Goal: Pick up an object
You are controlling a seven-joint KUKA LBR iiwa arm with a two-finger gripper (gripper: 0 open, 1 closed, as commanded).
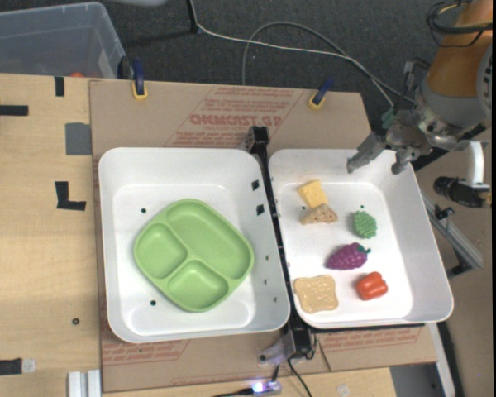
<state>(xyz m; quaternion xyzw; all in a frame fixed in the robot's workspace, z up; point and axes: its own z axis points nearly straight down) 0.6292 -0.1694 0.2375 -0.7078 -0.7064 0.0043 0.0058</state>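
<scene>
My gripper [378, 162] hangs open over the far right corner of the right bin [423, 222], its two fingers spread with nothing between them. Below it in that bin lie several toy foods: a yellow cheese block [312, 193], a tan cracker wedge [320, 215], a green broccoli-like piece [364, 223], purple grapes [347, 257], a red pepper [371, 285] and a slice of toast [316, 294]. The cheese is the nearest of them to the gripper, to its lower left.
The left bin [116, 222] holds a green divided plate [193, 255]. A black cable [314, 44] runs across the back toward the arm. A clear plastic box [50, 40] stands at the far left, beyond the cardboard sheet.
</scene>
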